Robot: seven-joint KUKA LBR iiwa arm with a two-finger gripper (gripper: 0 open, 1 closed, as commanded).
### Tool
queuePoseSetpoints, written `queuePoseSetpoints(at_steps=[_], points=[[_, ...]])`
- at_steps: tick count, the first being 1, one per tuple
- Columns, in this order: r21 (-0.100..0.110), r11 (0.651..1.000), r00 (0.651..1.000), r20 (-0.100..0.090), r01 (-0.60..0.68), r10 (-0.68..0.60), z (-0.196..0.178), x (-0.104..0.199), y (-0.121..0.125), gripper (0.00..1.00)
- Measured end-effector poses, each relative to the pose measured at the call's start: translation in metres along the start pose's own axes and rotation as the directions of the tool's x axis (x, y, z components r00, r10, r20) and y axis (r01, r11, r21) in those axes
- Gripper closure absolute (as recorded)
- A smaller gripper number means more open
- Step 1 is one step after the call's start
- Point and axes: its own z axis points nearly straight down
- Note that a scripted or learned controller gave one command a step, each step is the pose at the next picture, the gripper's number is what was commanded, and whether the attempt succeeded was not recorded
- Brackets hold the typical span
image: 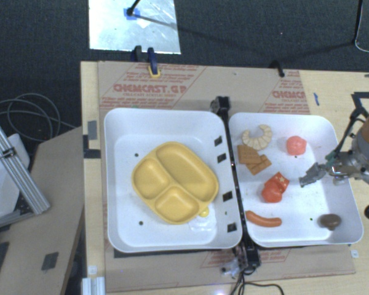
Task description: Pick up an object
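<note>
Approach step in hand: gripper [309, 178], finger state indiscernible, hovers over the right bin [341, 137] at 3 o'clock, holding nothing. Red pepper [274, 187] lies just beside it toward 9 o'clock. Next move requires descent, then closure.

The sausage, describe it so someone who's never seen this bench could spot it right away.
Look in the right bin, along the edge nearest the camera. The sausage lies there flat, below the red pepper and left of the brown lump. It is the one long, thin, orange-red piece.
</note>
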Motion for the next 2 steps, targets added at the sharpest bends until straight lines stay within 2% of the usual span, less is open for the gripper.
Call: queuePoseSetpoints(at_steps=[1,2], points=[[0.001,1.000,1.000,-0.001,0.005,-0.005,0.112,0.057,-0.015,0.00],[-0.008,1.000,1.000,0.001,0.006,-0.006,0.106,0.064,0.074,0.00]])
